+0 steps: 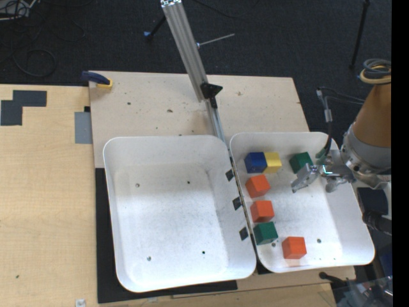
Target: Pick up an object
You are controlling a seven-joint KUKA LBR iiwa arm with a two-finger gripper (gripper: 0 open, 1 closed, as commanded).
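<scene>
Blocks lie in the right bin [358,235]: a blue block [255,162] touching a yellow block [273,162], three orange ones, and two green ones. The gripper [305,176] hangs just beside the upper green block [299,162], fingers spread, gripping nothing. The left bin [121,171] sits alongside.
</scene>
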